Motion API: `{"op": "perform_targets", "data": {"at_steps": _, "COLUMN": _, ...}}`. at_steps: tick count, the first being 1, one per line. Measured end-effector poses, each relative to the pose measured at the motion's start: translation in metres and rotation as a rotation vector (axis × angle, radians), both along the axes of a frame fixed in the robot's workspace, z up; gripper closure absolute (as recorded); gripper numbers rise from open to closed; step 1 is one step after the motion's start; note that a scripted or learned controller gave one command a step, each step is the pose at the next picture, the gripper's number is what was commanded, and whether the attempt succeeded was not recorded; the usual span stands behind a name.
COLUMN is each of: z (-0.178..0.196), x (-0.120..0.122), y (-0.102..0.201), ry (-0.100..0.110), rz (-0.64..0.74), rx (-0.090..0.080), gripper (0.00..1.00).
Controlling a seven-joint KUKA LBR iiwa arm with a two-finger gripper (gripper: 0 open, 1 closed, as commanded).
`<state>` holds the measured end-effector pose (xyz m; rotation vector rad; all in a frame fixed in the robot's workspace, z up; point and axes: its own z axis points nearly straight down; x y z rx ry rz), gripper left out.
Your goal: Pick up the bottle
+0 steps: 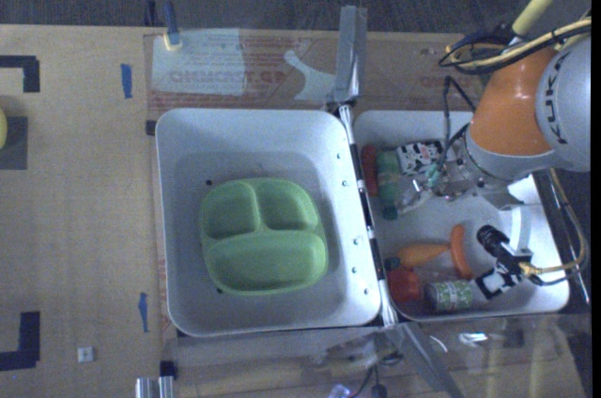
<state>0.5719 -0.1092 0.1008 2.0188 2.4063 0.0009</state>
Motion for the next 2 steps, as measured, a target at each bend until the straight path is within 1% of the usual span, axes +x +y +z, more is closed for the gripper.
{"op": "perform_targets", "data": {"at_steps": 1, "z": -0.014, "x": 0.064, "y": 0.001, "ry": 0.002, "rz": -0.208, "rx": -0.007, "gripper": 0.0}}
{"op": "perform_targets", "data": {"at_steps": 2, "z": -0.002, "x": 0.066, "y": 0.003, "ry": -0.005, "rz": -0.206, "rx": -0.004, "gripper": 1.0}}
